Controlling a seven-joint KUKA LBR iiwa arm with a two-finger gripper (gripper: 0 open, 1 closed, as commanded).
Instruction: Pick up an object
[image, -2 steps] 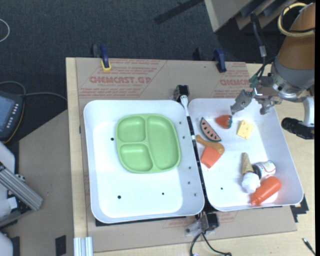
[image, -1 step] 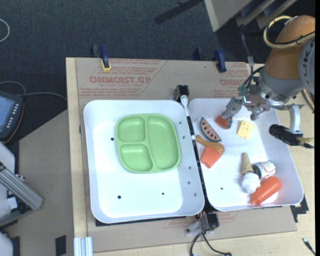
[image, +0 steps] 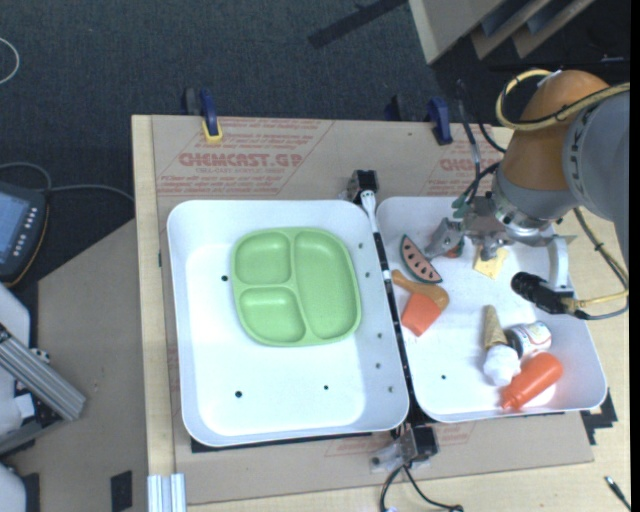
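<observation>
Hovering over the right bin (image: 580, 350), gripper (image: 468, 238) (finger state: cannot tell); watermelon slice (image: 421, 259) just left of it, long axis slanting down-right.

Grey arm (image: 600, 150), orange band (image: 548, 128), yellow and black cables, grey metal gripper (image: 470, 237).

Arm (image: 560, 130) bent downward at right, fingers apparently hidden.
</observation>
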